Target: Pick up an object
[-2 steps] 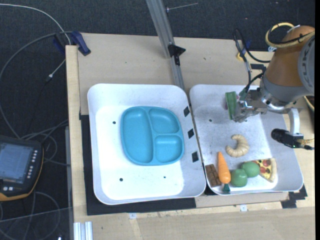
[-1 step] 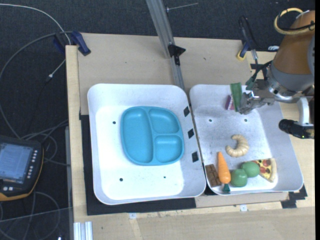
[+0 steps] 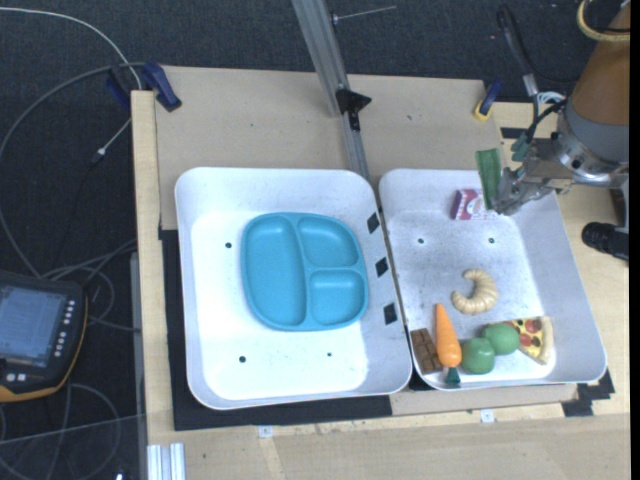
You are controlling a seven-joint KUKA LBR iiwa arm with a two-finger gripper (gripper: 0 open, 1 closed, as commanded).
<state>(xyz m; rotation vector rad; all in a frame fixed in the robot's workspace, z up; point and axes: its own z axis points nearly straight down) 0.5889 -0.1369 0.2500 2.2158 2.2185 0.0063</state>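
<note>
My gripper (image 3: 499,196) hangs low over the back of the right bin (image 3: 560,258), coming in from the right under the grey and orange arm (image 3: 600,108). A small purple and white packet (image 3: 465,205) lies just to its left, close to it or touching it; I cannot tell which. Nearer the front lie a beige croissant (image 3: 476,291), an orange carrot (image 3: 447,336), a brown chocolate bar (image 3: 424,351), two green round fruits (image 3: 490,349) and a pizza slice (image 3: 534,338). Nothing is visibly held.
The left bin (image 3: 200,268) holds a blue divided plate (image 3: 303,270). A grey metal pole (image 3: 322,38) slants down to the bins' shared back edge. Cables and a handheld pendant (image 3: 35,333) lie off the bench at left. Bare bin floor (image 3: 440,253) stretches between packet and croissant.
</note>
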